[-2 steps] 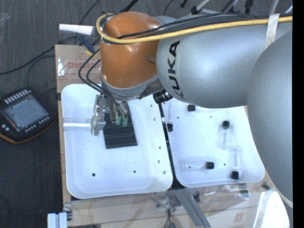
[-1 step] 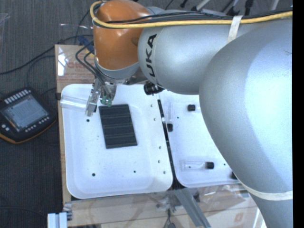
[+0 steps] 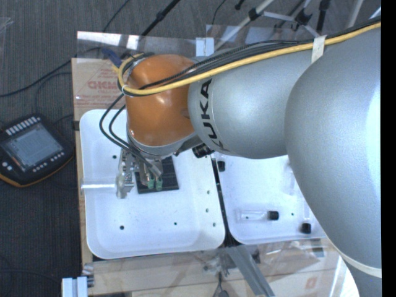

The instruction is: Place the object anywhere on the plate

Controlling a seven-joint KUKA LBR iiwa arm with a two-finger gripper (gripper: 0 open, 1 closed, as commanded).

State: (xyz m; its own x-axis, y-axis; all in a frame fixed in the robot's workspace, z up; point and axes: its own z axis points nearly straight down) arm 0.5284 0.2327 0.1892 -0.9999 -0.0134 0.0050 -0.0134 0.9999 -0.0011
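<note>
Your arm (image 3: 278,91) takes up most of the view, its grey bulk covering the upper part of the right bin (image 3: 266,228) and the back of the left bin (image 3: 154,228). The bench sits on dark carpet (image 3: 37,54) strung with cables, a pendant (image 3: 31,150) lying left. The gripper (image 3: 133,178) hangs low in the left bin beside a dark flat piece (image 3: 162,179); I cannot tell its finger state. A small clear object (image 3: 257,215) lies in the right bin.
</note>
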